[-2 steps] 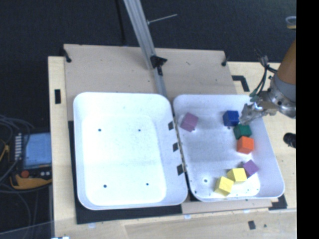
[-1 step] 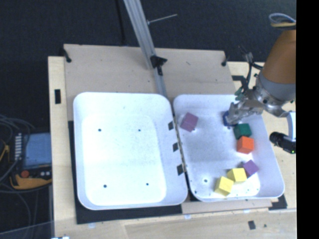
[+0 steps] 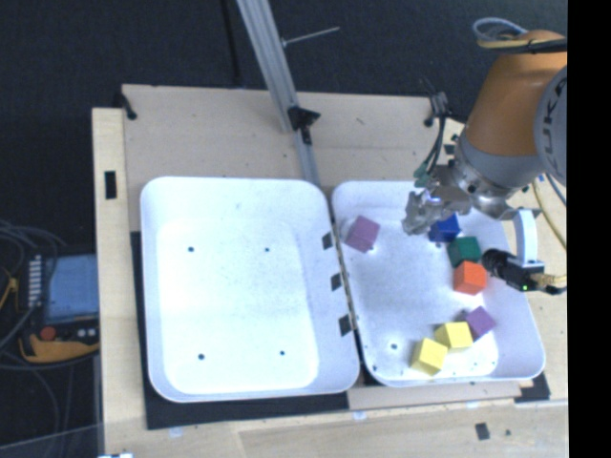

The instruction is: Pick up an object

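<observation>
The gripper (image 3: 420,219) is hovering over the right bin (image 3: 382,351), just beside a blue cube (image 3: 445,229); whether its jaws are apart cannot be told. A purple cube (image 3: 362,233) is lying nearby to the left.

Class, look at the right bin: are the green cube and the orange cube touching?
Touching. The camera view shows the green cube directly above the orange cube in the right bin, their edges meeting with no white floor between them.
</observation>
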{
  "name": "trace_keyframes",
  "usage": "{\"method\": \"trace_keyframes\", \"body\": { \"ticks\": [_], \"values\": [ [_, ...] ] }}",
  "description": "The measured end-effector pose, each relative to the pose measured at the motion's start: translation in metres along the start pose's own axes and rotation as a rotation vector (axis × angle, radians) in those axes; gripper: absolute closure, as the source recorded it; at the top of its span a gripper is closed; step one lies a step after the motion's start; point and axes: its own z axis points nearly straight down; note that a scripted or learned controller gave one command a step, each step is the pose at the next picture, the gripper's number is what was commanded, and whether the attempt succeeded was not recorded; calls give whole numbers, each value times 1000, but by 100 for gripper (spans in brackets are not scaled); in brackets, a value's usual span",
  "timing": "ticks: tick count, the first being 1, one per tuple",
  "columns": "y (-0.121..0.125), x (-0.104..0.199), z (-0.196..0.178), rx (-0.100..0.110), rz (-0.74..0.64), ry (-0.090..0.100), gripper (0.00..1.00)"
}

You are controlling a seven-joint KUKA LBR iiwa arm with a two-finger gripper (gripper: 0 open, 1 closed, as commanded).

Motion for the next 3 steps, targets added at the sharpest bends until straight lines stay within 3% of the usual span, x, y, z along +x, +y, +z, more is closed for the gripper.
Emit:
{"method": "trace_keyframes", "body": {
  "ticks": [2,3],
  "values": [
    [-6,111,-13,-2,0,-1,100],
    [-7,161,5,3,2,-2,100]
  ]
}}
